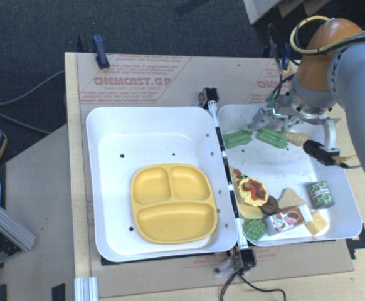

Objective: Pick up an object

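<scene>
end effector (271,119) over right bin (345,196) (grip state unclear) | near green piece (272,137) | board (132,80) reads "CHEMCAST GP"

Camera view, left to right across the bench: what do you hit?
Blue clamp → yellow divided plate in the left bin → green item at the right bin's far end → gripper → small green packet.

- A robotics lab is showing here: white bins (107,121) are sitting on a taped cardboard-covered bench (138,80).
- Loose cables (19,96) are trailing across dark carpet (32,17).
</scene>
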Motion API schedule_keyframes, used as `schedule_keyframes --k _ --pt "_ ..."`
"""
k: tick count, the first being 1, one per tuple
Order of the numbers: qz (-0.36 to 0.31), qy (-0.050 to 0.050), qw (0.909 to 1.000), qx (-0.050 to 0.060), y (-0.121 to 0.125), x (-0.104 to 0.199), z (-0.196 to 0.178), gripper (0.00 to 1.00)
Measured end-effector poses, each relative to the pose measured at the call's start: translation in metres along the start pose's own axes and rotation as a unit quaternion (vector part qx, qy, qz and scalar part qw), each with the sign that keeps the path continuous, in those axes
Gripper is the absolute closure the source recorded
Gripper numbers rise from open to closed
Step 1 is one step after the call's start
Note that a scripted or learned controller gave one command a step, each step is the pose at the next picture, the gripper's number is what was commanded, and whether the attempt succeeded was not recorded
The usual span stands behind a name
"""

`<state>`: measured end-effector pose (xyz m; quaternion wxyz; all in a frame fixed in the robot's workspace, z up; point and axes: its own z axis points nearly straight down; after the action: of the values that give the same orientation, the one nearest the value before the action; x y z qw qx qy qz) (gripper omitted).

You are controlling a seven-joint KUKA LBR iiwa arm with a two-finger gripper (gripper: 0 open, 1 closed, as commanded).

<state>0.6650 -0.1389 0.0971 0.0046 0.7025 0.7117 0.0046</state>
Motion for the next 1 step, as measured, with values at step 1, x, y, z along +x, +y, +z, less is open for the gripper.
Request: schedule_keyframes --k 1 --pt "0.004 -0.003 1.0 0.001 -0.0407 -0.0613 0.0033 0.0"
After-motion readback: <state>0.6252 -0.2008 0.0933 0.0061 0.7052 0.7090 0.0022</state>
